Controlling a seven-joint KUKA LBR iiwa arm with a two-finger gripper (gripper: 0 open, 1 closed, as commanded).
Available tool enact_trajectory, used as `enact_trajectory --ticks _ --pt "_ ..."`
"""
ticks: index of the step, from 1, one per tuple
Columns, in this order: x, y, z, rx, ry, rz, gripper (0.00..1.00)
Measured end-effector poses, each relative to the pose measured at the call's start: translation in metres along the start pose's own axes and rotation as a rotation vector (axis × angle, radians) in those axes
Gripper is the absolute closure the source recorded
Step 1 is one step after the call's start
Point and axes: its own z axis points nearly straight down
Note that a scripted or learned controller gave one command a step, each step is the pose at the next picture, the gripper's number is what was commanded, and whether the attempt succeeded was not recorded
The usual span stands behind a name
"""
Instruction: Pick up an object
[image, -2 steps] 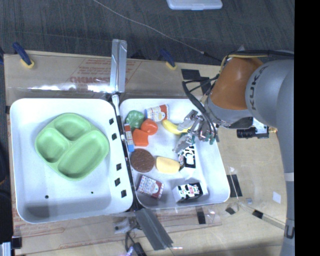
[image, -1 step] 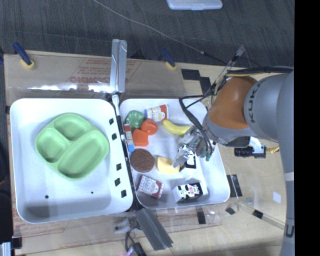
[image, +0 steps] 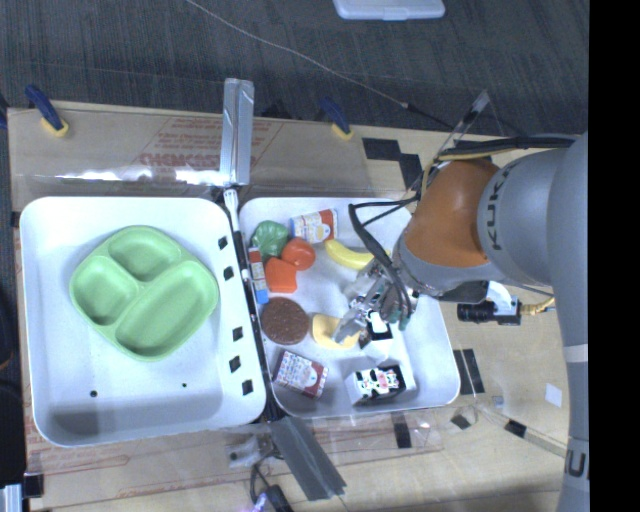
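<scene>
Table (image: 120, 140) tan board, dark carpet beyond. Left bin (image: 40, 300) has green plate (image: 145, 290). Claw (image: 362, 318) low in right bin (image: 435, 350) by yellow piece (image: 328, 328); grip state can't tell.

A robotics lab: a grey KUKA arm (image: 530, 215) with loose cables reaches over a taped cardboard-covered surface (image: 150, 140). Blue clamps (image: 45, 108) pin that surface's far edge. On it sit two white bins (image: 40, 300) with toy food (image: 285, 320), above dark carpet (image: 120, 45).
</scene>
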Motion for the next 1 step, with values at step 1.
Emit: enact_trajectory --ticks 1 --pt "-0.0090 0.1124 -0.0007 -0.001 -0.002 0.122 0.00"
